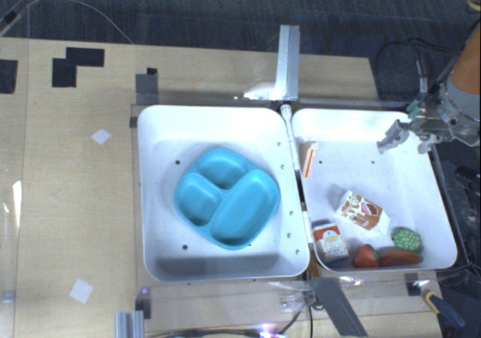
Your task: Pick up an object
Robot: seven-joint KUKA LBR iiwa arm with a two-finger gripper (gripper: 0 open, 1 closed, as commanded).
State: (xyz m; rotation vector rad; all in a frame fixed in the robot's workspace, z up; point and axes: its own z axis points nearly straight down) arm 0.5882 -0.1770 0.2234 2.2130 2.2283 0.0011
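Your arm [466, 85] reaches in over the right bin's [376, 179] upper right corner. The tool [409, 140] hangs with fingers apart, holding nothing.

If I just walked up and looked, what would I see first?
Probably the big bright blue divided plate, lying alone in the middle of the left white bin. Next, the colourful little toys bunched in the near part of the right bin: a small carton, a green lump and a red strawberry. The robot's gripper hangs over that bin's far right corner.
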